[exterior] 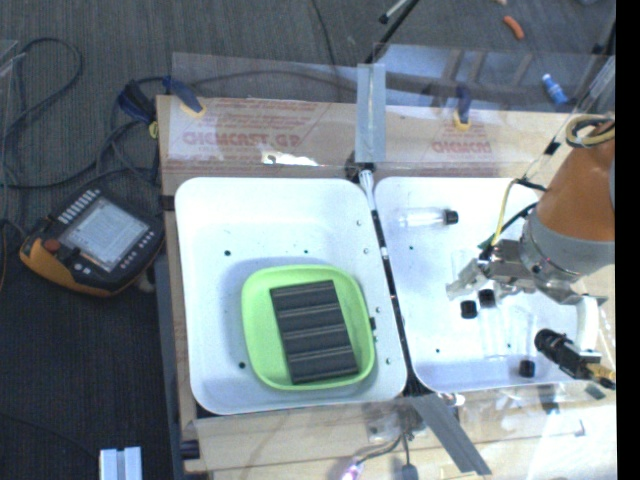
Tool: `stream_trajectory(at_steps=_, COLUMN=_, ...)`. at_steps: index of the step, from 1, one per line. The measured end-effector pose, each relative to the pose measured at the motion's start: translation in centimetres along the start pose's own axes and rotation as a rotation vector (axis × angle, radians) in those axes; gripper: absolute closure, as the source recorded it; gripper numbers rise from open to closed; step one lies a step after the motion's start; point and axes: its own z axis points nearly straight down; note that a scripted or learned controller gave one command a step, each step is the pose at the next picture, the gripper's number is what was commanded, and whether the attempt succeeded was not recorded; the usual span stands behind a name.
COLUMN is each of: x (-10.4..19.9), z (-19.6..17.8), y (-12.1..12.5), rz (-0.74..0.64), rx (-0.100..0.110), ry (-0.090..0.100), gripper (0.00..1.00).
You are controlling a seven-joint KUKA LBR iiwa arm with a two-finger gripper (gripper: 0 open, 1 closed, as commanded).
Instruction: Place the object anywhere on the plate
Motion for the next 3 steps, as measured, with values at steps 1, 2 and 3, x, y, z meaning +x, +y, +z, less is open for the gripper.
stream_trajectory(at_steps=1, x=5.5, z=-1.1, y=-1.6, rz=-0.078, rx=0.002, ry=-0.001, gripper=1.0)
stream_trajectory(at_steps=2, x=13.3, z=0.4, y=0.9, rz=-0.278, rx=0.001, ry=-0.002, gripper=1.0)
stream_trajectory(at_steps=3, x=13.3, z=0.4, y=0.9, rz=-0.278, rx=0.0, ry=-0.002, gripper=0.0)
